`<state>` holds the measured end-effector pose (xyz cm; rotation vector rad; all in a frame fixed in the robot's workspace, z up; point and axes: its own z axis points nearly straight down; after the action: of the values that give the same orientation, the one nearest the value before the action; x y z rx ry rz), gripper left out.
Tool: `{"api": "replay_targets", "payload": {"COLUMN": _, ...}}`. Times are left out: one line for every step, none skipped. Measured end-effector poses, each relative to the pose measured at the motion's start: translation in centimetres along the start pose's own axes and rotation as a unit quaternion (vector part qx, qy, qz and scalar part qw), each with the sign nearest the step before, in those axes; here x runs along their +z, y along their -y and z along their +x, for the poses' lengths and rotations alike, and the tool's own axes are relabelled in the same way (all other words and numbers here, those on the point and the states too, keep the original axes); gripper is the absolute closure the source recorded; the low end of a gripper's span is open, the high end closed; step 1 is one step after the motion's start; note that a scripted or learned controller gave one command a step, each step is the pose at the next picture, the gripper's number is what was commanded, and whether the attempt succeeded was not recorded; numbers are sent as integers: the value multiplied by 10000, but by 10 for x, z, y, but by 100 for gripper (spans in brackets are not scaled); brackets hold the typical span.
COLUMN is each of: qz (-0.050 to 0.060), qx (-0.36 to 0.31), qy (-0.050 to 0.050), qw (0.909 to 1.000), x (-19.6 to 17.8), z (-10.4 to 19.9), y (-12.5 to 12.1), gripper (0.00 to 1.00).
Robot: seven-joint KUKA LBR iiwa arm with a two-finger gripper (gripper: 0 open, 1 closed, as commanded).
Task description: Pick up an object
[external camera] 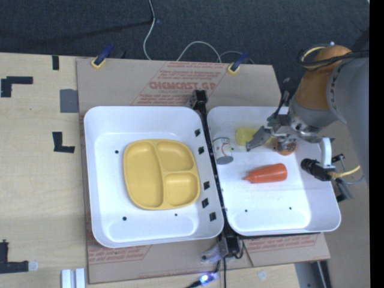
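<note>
Overhead, two white bins sit side by side, the arm over the right one.
Left of the divider [208, 155], the left bin [102, 221] holds a yellow sectioned plate [161, 174]. Just right of the divider stands a small can [222, 149], then a yellow object [244, 136]; the orange carrot [266, 173] lies farther right, below the gripper [259, 139], whose fingers [255, 141] look slightly spread and hold nothing I can make out.

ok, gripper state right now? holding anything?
Gripper: low in the right bin, between the yellow object and the orange carrot-shaped toy. Open or closed cannot be told; nothing visibly held.
</note>
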<state>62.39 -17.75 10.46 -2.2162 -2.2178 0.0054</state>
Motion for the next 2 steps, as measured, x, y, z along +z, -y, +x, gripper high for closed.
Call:
{"api": "replay_targets", "payload": {"qz": -28, "qx": -12, "qy": 4, "qw": 10000, "x": -14, "z": 1, "y": -2, "gripper": 100}}
{"api": "replay_targets", "payload": {"qz": -58, "qx": -9, "qy": 11, "qw": 10000, "x": -73, "z": 10, "y": 1, "gripper": 100}}
